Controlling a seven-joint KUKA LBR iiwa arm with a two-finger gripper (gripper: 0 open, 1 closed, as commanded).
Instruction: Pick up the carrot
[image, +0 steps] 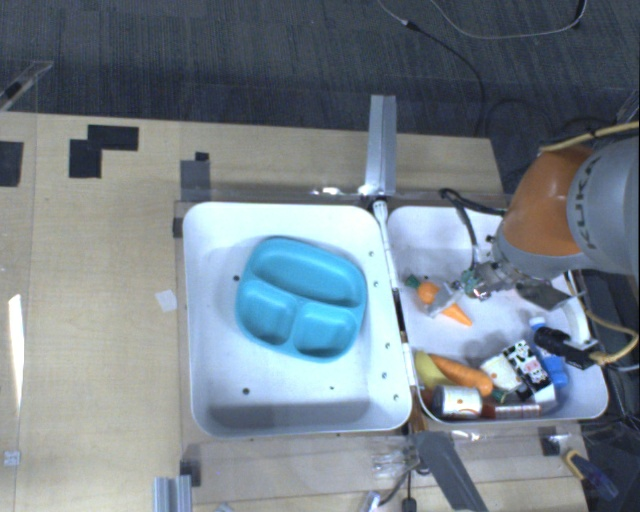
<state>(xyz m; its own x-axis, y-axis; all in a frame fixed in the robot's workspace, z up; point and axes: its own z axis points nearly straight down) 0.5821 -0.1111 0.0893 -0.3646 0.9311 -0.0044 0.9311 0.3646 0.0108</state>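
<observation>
Just beside the end effector (470, 288), carrot (456, 314) lying below-left, right bin (430, 235).

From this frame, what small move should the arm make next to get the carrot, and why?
Probably a short shift toward the camera view's lower left, then down. The gripper sits just right of the small carrot on the right bin floor, not over it. A second carrot lies lower, among clutter, so it looks harder.
</observation>
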